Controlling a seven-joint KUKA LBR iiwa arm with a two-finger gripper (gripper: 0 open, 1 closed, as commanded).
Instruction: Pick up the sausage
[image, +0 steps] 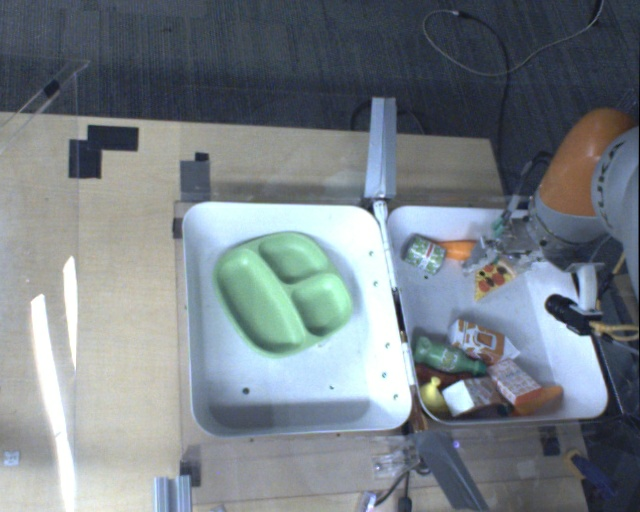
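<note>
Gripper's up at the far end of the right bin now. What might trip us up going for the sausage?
1. The gripper sits among the pizza slice, carrot and can, so it may grab one of those.
2. The sausage appears wedged against the carton at the near wall, leaving little room.

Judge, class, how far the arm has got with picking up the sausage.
Done: the gripper has reached the right bin's far side, near the pizza slice. In hand: nothing visibly gripped. Left: the reddish sausage-like piece lies at the near edge, untouched; reaching, gripping and lifting remain.
</note>
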